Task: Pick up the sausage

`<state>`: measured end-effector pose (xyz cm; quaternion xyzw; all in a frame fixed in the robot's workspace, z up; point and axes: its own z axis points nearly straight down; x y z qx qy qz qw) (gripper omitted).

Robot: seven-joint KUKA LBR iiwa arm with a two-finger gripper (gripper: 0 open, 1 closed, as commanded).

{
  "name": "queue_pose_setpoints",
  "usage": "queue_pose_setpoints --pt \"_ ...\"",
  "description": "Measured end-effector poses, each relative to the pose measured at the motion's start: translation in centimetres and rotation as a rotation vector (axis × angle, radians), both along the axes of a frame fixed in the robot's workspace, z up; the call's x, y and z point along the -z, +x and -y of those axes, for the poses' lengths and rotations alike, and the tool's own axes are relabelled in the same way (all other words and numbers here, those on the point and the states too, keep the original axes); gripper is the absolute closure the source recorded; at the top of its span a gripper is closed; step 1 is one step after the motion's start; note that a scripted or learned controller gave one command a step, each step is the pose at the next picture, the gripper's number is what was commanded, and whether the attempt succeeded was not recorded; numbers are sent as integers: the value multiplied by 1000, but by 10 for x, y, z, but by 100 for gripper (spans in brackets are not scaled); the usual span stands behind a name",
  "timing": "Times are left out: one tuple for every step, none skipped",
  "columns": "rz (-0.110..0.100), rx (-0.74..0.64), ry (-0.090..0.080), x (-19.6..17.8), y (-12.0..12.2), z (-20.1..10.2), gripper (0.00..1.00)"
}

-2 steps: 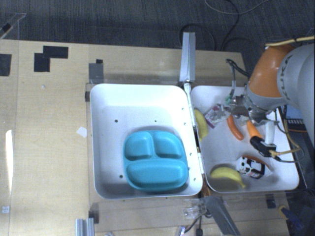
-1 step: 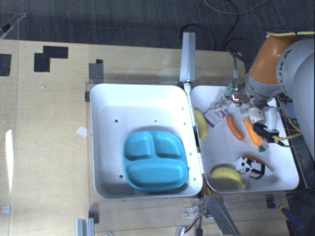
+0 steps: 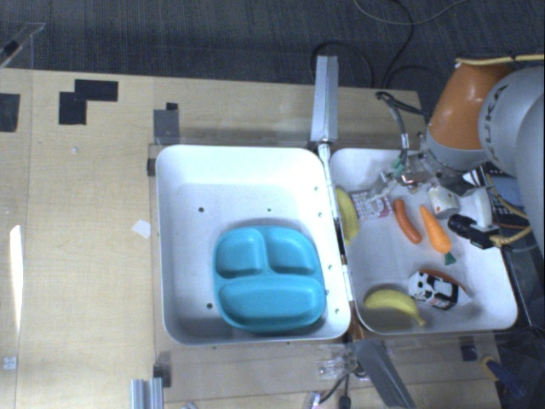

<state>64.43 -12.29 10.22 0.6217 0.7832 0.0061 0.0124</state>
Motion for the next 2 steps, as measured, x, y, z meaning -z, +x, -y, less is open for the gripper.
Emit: queue_pose_setpoints --pt "7 -8 6 2 -27 42 0" --pt "-7 -25 21 4 4 53 0"
